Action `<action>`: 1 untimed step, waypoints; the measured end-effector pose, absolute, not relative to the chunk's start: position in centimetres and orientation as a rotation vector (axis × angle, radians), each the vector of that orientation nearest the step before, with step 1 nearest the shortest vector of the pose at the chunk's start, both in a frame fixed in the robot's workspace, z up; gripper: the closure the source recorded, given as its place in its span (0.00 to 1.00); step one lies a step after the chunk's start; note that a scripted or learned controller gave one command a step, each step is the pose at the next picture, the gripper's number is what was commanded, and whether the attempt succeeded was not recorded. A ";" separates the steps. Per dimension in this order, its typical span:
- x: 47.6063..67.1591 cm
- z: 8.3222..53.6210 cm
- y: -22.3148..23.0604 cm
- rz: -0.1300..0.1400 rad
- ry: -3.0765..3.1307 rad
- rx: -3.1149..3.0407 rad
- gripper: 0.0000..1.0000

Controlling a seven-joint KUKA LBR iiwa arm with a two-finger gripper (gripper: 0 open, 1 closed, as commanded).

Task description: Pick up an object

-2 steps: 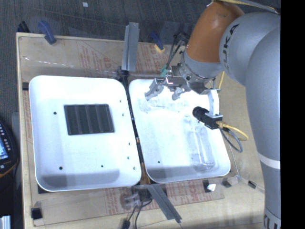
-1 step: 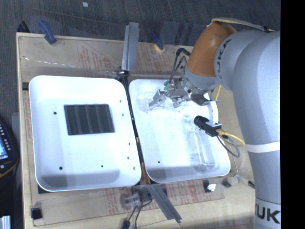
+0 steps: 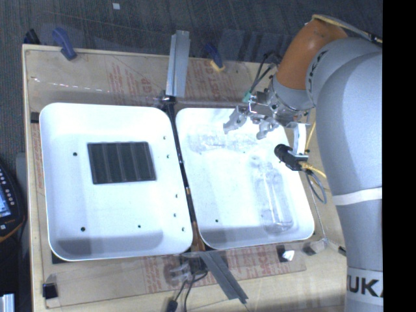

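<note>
Where the arm reaches in over the right bin (image 3: 214,236), the gripper (image 3: 249,127) hangs above its far end, fingers spread and holding nothing. A clear bottle (image 3: 273,197) lies nearer, along the bin's right side. The left bin (image 3: 58,174) holds a dark grate (image 3: 121,162).

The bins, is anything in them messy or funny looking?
Nothing looks spilled or broken. The left bin holds a dark ribbed block, lying flat. The right bin holds clear things that are hard to make out against the white. The gripper is over that bin's far edge.
</note>
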State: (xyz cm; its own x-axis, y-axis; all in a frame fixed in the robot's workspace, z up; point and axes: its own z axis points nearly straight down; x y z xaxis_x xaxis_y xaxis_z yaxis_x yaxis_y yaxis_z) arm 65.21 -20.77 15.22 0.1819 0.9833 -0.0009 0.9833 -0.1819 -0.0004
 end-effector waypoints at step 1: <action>65.7 24.4 -20.4 0.001 1.859 2.533 0.00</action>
State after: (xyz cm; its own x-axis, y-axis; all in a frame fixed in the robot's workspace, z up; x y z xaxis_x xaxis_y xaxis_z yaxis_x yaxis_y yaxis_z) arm 65.73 -20.38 24.36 0.2999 0.9540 0.0004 0.9540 -0.2999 0.0005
